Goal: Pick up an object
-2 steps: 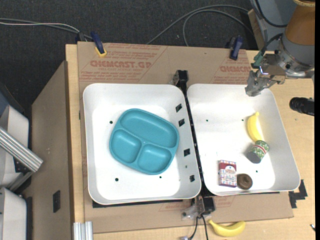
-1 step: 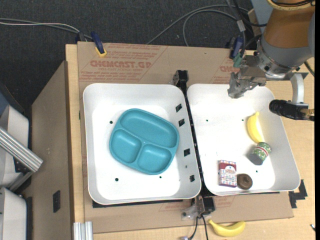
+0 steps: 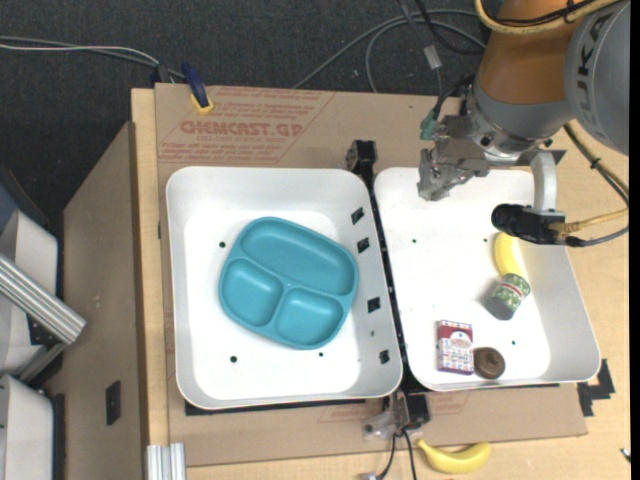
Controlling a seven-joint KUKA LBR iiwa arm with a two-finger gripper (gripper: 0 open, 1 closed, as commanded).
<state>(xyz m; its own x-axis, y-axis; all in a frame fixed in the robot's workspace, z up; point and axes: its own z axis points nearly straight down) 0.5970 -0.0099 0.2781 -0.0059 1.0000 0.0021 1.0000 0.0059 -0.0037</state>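
Note:
My gripper [image 3: 438, 180] hangs over the far left corner of the right bin [image 3: 420, 268], above bare white floor, with nothing seen in it. A yellow banana [image 3: 510, 255] lies toward the bin's right side. Just below it is a small tilted can [image 3: 508, 296] with a green label. Near the front edge sit a red and white box [image 3: 455, 347] and a brown round object [image 3: 489, 363] beside it. In the left bin [image 3: 190, 268] rests a blue divided plate [image 3: 288, 282].
A black part with a cable [image 3: 525, 221] juts from the arm over the right bin, just above the banana. Another banana [image 3: 455, 456] lies outside the bins at the bench's front edge. A blue and yellow clamp [image 3: 195, 87] grips the cardboard at the back left.

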